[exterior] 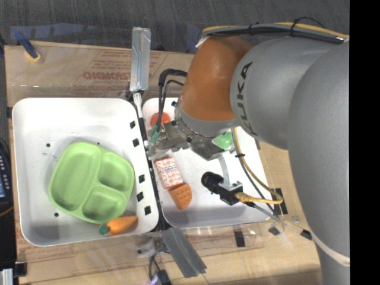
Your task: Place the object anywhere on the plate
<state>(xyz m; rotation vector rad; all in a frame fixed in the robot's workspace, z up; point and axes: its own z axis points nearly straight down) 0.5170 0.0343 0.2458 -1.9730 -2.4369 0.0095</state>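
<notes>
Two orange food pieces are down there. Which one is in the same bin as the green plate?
The carrot with the green stem end, lying beside the green plate's lower edge in the left bin. The other orange piece lies in the right bin, below the small red-and-white packet.

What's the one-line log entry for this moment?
end effector: over right bin's left edge, fingers unclear | plate: left bin | carrot: beside plate, off it | carton: right bin

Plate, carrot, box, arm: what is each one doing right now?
Plate: lying flat in the left bin, nothing on it.
Carrot: lying in the left bin, touching the plate's edge.
Box: lying flat in the right bin.
Orange wedge: lying beside the box.
Arm: reaching over the right bin.
</notes>
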